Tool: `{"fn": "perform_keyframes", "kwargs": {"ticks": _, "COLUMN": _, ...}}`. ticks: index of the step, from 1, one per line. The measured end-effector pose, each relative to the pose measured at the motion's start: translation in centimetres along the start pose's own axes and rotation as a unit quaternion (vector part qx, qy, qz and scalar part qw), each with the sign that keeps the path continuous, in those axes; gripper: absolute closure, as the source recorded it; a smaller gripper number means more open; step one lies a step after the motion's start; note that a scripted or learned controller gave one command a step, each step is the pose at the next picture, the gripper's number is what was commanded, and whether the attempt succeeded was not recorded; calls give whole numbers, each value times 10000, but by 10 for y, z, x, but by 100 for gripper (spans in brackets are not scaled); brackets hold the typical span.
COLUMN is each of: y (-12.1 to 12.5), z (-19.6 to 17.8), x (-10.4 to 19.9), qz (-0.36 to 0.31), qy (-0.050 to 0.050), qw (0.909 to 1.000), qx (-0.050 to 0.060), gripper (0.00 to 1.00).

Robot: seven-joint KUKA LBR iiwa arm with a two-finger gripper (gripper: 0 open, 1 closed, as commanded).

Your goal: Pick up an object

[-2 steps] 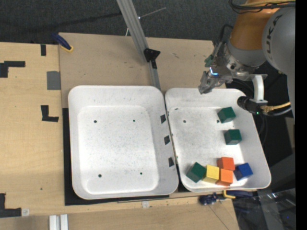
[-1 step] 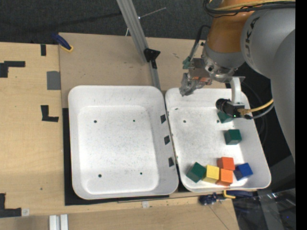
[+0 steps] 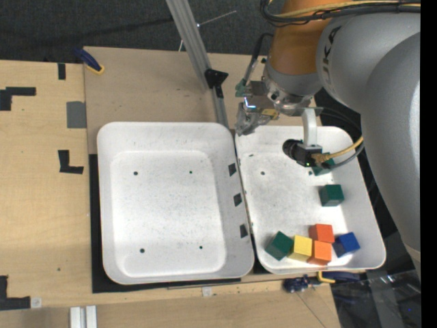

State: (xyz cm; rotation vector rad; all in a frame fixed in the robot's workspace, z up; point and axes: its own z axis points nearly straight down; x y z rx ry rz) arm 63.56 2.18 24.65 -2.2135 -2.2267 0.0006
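Several small blocks lie in the right bin [image 3: 355,214]. A dark green block [image 3: 331,195] sits alone near its right wall. Along the front edge cluster a green block [image 3: 278,244], a yellow block [image 3: 301,247], an orange block [image 3: 321,252], a red-orange block [image 3: 323,233] and a blue block [image 3: 347,243]. My gripper [image 3: 247,120] hangs over the far left corner of the right bin, close to the divide between the bins and well away from every block. Nothing shows between its tips.
The left bin [image 3: 109,183] stands beside the right one. A slanted metal bar [image 3: 194,39] crosses behind the bins. A black fitting with cables [image 3: 302,152] hangs from the arm over the right bin. The arm's grey body covers the right side.
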Motion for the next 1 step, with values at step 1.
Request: {"fn": "perform_keyframes", "kwargs": {"ticks": 1, "y": -4, "z": 0, "x": 59, "qz": -8, "qy": 3, "qw": 10000, "qx": 1, "gripper": 100}}
